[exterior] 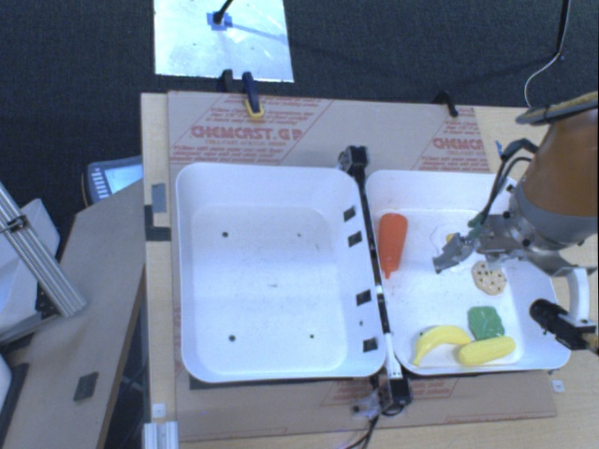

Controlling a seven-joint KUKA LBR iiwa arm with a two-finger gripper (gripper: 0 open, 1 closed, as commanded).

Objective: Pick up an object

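Two white bins side by side on the worktop [309, 124]. Left bin [267, 274] shows bare floor with a few dark specks. Right bin [421, 316] holds the lot: orange carrot [391, 242] at its 10 o'clock, lying lengthwise near the divider; speckled cookie [489, 277] near centre-right; green piece [486, 321] at about 5 o'clock, with a yellow banana [439, 340] and a second yellow item [486, 350] just below it along the near wall.

Cookie — pale tan, round, dark dots, flat on the bin floor.

Tool [453, 253] hangs over the right bin's centre, at the cookie's 10 o'clock, close beside it — contact uncertain from this angle. Nothing seen between its fingers; whether released or clenched, cannot tell.
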